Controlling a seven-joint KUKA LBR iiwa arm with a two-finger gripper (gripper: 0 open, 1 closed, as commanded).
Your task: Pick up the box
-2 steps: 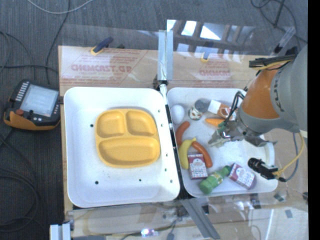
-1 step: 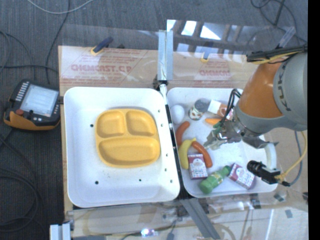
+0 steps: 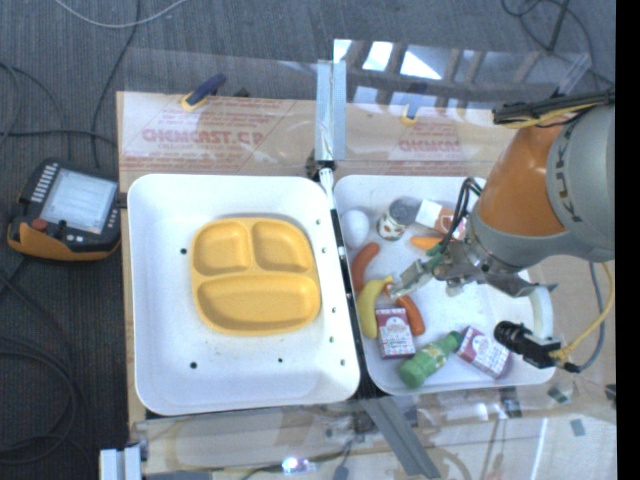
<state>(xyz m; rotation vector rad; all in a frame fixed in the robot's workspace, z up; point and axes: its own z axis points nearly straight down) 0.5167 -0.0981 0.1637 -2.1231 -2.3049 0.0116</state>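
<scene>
We saw the fingers (image 3: pixel 408 280) released, holding nothing, low in the right bin (image 3: pixel 540 313). The box (image 3: pixel 395 332) lay just below them, toward the near rim, beside the banana (image 3: pixel 372 298) and green bottle (image 3: pixel 430 359). Its long axis ran away from us. We could not read its red label.

Count: two white bins (image 3: pixel 160 368); one yellow divided tray (image 3: pixel 255 275); two small red boxes (image 3: pixel 395 331), (image 3: pixel 485 352); one green bottle (image 3: pixel 428 360); one banana (image 3: pixel 372 301); one white egg (image 3: pixel 356 227)
</scene>
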